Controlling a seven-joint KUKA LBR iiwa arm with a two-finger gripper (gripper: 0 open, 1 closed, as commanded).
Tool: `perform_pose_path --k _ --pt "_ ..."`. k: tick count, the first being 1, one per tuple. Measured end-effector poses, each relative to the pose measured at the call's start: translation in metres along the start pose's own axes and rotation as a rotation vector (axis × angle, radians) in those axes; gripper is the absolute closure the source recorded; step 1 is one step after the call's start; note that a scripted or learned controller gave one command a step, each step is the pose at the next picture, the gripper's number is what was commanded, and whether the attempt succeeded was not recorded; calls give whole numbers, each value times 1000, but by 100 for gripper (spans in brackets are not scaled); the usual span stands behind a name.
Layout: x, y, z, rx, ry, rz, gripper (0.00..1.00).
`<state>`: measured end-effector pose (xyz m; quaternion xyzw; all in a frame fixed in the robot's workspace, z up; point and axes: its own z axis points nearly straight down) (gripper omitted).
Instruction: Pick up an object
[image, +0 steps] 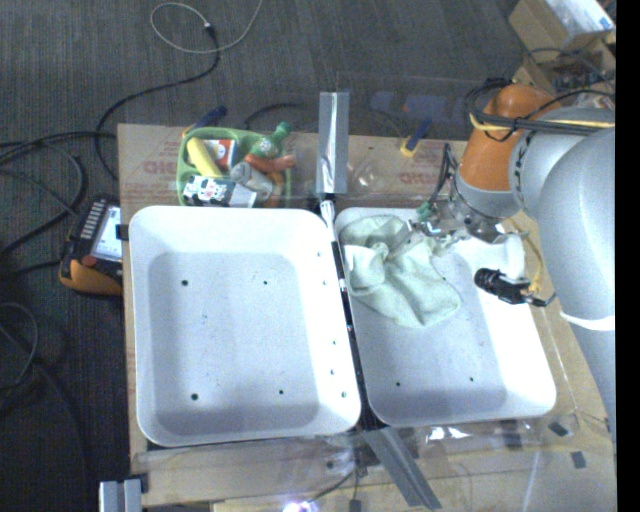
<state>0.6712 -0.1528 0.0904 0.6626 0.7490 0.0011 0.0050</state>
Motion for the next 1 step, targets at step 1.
perform_pose_path --k 1 --pt "-37 -54 -1 -3 0 -3 0"
